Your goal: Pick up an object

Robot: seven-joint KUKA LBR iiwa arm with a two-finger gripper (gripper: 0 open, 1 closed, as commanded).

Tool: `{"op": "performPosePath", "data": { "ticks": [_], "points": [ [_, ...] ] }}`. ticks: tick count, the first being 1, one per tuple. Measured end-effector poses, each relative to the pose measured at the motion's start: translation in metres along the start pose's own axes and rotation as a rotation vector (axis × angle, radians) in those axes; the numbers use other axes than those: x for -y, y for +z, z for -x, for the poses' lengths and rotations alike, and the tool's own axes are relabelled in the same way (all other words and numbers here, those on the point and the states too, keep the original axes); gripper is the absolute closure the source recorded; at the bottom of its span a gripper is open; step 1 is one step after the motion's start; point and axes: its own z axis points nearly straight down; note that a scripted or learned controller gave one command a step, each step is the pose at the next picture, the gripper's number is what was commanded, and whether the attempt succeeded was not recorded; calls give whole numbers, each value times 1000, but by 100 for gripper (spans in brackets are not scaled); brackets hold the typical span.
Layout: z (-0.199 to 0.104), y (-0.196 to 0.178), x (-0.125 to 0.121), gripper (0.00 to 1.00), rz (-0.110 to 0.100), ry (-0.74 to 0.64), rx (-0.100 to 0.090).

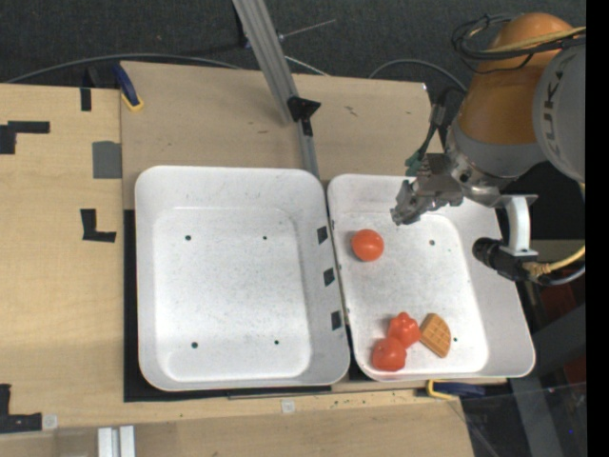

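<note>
The orange ball lay in the right bin, toward that bin's far left part, well apart from the red pepper, red tomato and waffle near its front. The gripper hung just beyond and right of the ball, holding nothing; its spread I could not tell.

Open floor mid right bin between orange ball and the front-corner cluster.
</note>
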Motion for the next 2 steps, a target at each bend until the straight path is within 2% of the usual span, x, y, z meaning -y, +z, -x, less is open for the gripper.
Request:
{"op": "performPosePath", "data": {
  "ticks": [2],
  "points": [
    [-100, 33, -25, 100, -2, 1, 1]
  ]
}}
